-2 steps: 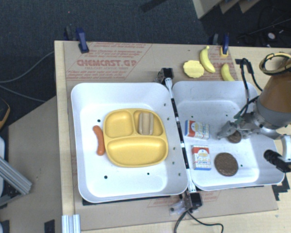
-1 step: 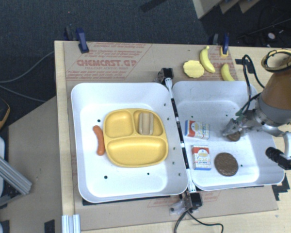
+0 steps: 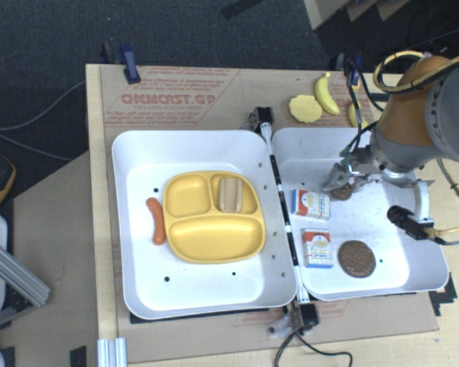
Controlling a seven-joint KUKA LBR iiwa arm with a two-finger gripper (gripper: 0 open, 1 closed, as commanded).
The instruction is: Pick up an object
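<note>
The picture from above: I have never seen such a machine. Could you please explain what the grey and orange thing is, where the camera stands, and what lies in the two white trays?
One camera looks down at a slant on a bench. The grey robot arm with an orange band reaches in from the right; its tool is low in the right white bin, over a small brown object. Whether it holds anything cannot be seen. That bin also holds two small white and red cartons and a round brown disc. The left white bin holds a yellow divided plate and an orange sausage. A yellow banana lies on the bench.

a banana (image 3: 327, 95) and blue clamp (image 3: 128, 63) sit on the bench (image 3: 176, 98).
</note>
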